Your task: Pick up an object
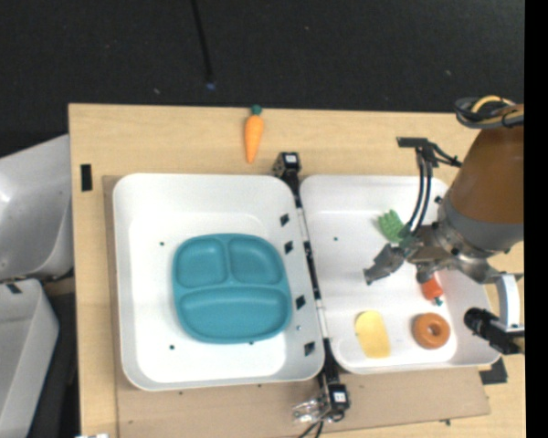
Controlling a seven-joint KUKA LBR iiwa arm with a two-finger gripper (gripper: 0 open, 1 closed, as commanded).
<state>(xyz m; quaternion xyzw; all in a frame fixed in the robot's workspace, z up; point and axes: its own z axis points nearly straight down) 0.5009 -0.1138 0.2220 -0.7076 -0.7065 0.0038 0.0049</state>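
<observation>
A green object [392,224], a yellow piece [373,333], a brown ring [430,330] and a small red-orange item [430,287] lay in the right bin [347,199]. The gripper [384,267] hovered among them; its opening could not be told. A teal plate [229,286] sat in the left bin [142,336], a carrot [253,136] on the desk [164,135].

Above the right bin [347,210], the arm [490,185] runs out of frame at the right edge and covers part of a green object [392,224] and a red-orange item [430,289], both too obscured to identify.
</observation>
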